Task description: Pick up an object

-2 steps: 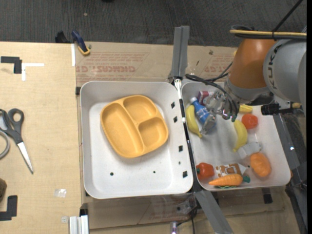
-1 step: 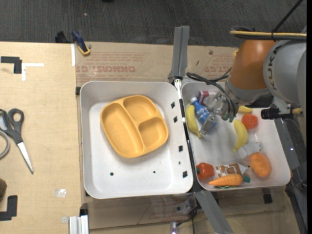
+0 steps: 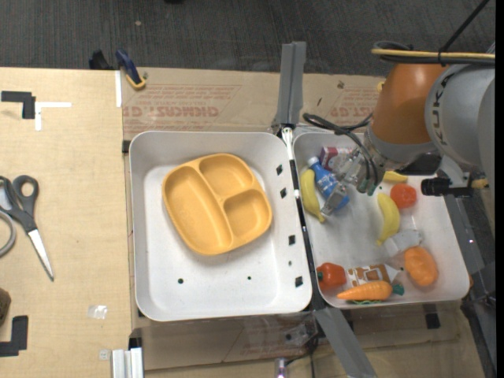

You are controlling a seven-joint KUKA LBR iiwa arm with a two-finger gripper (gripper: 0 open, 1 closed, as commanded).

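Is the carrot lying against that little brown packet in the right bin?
Touching. The camera view shows the carrot lying across the lower edge of the brown packet, overlapping it with no white bin floor between them.

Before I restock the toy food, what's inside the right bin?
The right bin holds two bananas, a blue bottle, a tomato, a red pepper, a carrot and an orange fruit. The gripper covers whatever lies beneath it.

Large reddish lettering runs across the cardboard sheet (image 3: 197, 101) beyond the left bin, printed upside down and not clearly legible. The small packet (image 3: 370, 275) in the right bin carries print too small to read.
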